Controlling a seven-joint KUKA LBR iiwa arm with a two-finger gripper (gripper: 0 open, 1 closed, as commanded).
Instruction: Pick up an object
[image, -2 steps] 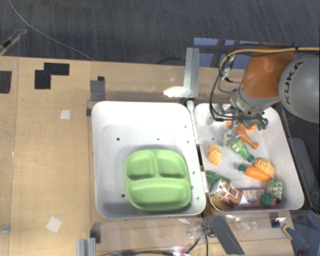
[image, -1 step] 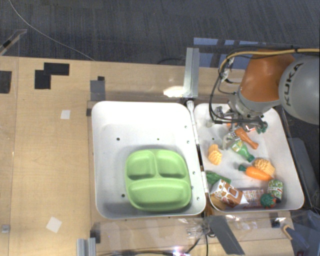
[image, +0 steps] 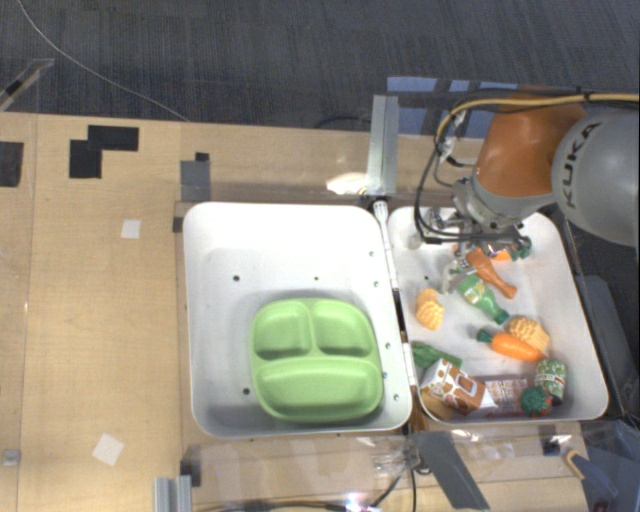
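Gripper (image: 480, 255) hung low in the right bin (image: 590, 340) over an orange toy (image: 492, 273); its finger state could not be told.

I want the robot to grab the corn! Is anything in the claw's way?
Nothing visible blocks it. The corn cob lies alone on bare floor in the right bin. The claw sits up and right of it, over an orange carrot and green toy.

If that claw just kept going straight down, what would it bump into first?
Probably the orange carrot-like toy right beneath the gripper, or the green toy beside it; depth is hard to judge from above.
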